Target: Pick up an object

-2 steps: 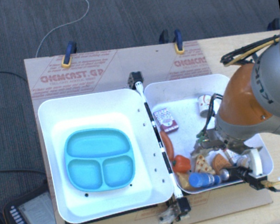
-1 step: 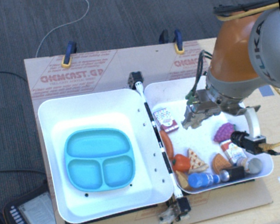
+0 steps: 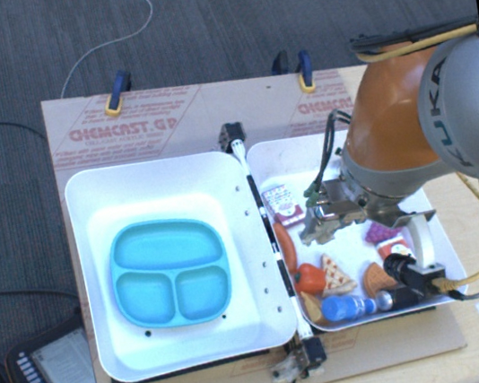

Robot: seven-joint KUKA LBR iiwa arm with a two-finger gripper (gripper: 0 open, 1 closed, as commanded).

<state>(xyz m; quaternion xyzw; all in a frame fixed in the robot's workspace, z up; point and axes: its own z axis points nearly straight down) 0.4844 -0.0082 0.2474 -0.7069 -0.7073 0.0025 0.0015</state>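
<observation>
— Looking at the right bin (image 3: 448, 237), we are seeing the arm (image 3: 410, 125) hanging over its middle, with the tool (image 3: 322, 222) sitting low above the bin's left half, near the divider between the two bins.
— Are we seeing bare floor around it?
— Little; the white floor is showing just under and right of the tool, while the toys are crowding the front edge.
— Which ones?
— A pizza slice (image 3: 334, 275), tan with red dots, is lying just below the tool, beside a red pepper (image 3: 309, 280) and a blue bottle (image 3: 345, 308) against the front wall.
— Tool spread or pinched?
— We cannot tell.
— And the left bin (image 3: 88, 211)?
— It is carrying a blue divided tray (image 3: 171, 271).
</observation>
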